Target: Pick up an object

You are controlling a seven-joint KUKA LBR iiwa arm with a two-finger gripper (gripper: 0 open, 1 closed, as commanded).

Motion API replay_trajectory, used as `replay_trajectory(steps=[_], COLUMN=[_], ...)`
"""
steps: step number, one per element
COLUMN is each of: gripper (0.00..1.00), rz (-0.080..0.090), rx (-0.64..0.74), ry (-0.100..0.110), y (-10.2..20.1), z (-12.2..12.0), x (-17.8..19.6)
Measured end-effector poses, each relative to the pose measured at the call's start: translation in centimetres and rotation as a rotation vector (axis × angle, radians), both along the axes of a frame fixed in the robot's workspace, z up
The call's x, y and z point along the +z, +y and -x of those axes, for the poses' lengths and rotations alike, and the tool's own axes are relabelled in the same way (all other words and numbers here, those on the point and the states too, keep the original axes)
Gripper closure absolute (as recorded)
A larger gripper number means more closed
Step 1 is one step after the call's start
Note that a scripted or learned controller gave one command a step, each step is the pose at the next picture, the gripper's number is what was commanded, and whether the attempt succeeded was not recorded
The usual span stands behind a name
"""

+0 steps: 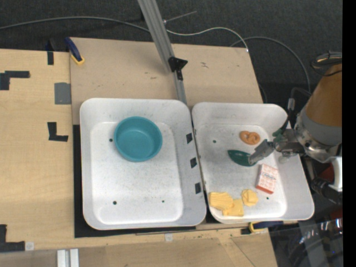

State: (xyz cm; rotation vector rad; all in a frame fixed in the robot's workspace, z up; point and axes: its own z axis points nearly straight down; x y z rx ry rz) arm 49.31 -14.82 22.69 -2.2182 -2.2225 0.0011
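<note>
Grey arm with orange band (325,107) cut off at frame's right. Its two-finger gripper (259,156) overlaps the dark green scoop-shaped object (239,157), hiding that object's right end; contact unclear. Print on small red-and-white carton (267,178) too small to read

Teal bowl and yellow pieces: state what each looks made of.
Teal bowl: probably plastic, going by its smooth, uniform colour and soft sheen. Yellow pieces: possibly foam or soft rubber, matte and lumpy; too small to be sure.

bench (128,74) | left bin (92,166), right bin (297,202) side by side
</note>
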Motion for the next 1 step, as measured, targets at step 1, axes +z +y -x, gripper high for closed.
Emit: replay_trajectory(steps=[1], gripper=[0.00], rz=[0.000], rx=[0.000], ry=[0.000], y=[-0.02], z=[0.00], x=[0.00])
